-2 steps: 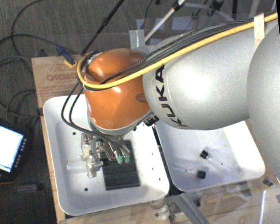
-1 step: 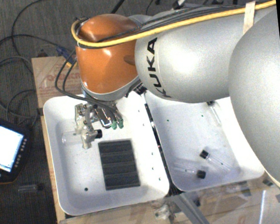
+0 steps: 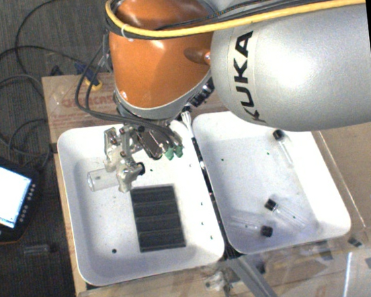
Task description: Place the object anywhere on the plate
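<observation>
One clear vial sits crosswise at the gripper, seemingly clamped between its fingers, in the left bin at eleven o'clock from the dark ribbed plate, so the carry is in hand and next comes lowering toward five o'clock

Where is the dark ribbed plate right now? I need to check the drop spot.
The dark ribbed plate lies on the floor of the left bin, toward its lower middle, just below the pincer.

Dark carpet, wooden bench, cables
</observation>
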Tool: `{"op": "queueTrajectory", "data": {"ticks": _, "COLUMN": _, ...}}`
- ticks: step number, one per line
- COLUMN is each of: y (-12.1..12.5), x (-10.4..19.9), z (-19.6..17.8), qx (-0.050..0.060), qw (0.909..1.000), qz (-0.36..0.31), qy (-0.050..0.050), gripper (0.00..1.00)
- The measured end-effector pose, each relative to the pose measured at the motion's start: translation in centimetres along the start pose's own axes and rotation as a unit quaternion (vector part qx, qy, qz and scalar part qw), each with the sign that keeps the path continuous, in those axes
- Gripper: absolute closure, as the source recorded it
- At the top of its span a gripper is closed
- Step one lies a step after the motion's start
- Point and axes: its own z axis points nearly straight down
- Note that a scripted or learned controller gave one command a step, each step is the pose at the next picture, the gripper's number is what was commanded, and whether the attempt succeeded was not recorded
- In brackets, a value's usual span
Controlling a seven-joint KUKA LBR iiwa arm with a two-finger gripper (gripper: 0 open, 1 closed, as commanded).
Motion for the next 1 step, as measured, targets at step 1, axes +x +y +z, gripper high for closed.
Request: {"op": "queueTrajectory", "data": {"ticks": 1, "y": 1.51, "x": 3.88, "z": 0.33, "qx": 0.000, "qw": 0.9955, "qz": -0.095, "qy": 0.001, "gripper": 1.00}}
